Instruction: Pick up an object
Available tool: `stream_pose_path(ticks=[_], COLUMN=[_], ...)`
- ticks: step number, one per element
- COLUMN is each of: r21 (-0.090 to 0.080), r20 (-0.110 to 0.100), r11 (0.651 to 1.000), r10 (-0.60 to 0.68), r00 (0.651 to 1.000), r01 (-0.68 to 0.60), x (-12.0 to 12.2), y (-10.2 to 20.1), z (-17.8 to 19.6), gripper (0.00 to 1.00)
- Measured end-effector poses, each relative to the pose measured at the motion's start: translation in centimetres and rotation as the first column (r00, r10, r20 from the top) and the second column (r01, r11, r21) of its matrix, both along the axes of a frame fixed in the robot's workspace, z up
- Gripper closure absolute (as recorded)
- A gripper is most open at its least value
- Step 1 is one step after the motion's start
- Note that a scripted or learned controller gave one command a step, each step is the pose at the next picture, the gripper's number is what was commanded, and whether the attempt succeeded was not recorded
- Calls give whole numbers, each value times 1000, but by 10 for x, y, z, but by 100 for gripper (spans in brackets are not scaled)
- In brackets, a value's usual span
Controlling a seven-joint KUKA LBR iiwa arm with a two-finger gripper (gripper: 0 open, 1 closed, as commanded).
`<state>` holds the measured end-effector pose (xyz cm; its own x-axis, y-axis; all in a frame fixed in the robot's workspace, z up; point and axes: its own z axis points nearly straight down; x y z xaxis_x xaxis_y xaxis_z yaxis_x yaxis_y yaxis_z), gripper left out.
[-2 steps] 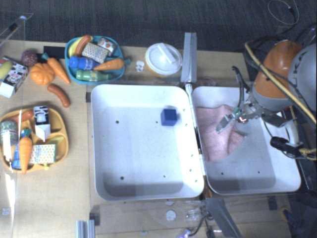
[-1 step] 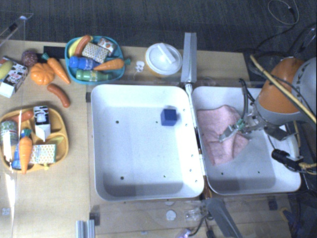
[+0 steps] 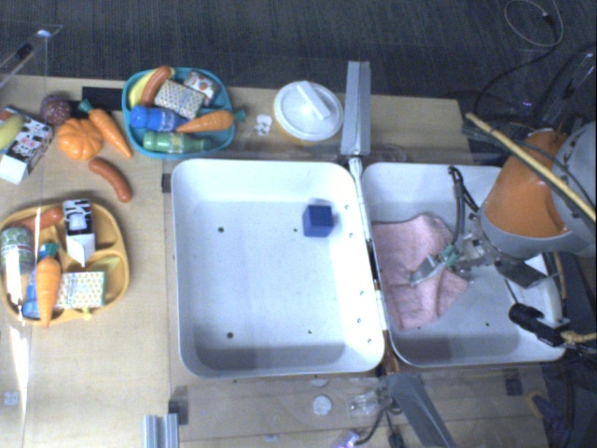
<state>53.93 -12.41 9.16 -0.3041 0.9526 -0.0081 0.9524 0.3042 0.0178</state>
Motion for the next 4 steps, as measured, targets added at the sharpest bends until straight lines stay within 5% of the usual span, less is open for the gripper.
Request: stream_pose_path(ticks=[1,2,3,4], r21=[-1,-1,-2,-4], r20=[-4,-7,-6,-6], r11=[996,993,982,941], r10=[88,117,188,339], r00=[996,993,982,941], r01=[-88,-117,-188,-339], x=[74,17,75,50], y=[-8,-26,-59,-80], z=[-1,-1,-2,-1], gripper=[0,0,0,0])
